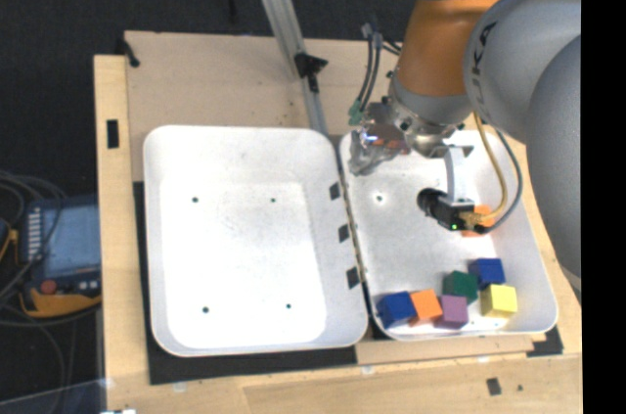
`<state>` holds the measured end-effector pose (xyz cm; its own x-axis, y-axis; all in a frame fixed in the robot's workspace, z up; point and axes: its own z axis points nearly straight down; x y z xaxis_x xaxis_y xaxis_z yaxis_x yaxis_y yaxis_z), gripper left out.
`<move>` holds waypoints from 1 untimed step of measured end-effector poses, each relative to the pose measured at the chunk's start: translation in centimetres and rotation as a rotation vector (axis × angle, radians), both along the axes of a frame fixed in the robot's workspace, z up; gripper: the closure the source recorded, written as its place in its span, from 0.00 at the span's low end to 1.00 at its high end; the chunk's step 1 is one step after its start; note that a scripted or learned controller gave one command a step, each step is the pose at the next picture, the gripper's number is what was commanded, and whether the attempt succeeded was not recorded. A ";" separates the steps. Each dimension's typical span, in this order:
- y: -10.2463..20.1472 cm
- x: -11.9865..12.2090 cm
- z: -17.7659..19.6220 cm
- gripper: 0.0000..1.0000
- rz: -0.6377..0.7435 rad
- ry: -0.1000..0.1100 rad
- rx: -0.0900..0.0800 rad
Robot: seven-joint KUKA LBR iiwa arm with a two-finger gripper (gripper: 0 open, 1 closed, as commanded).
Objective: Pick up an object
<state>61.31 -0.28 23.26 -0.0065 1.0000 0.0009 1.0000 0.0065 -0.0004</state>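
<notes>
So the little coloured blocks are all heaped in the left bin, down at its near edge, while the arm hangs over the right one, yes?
Not quite: the camera view shows the blocks in the right bin, clustered at its near edge. The arm does hang over that same right bin.
</notes>
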 end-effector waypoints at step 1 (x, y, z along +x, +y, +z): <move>5.4 -0.7 1.1 1.00 0.002 -0.003 0.001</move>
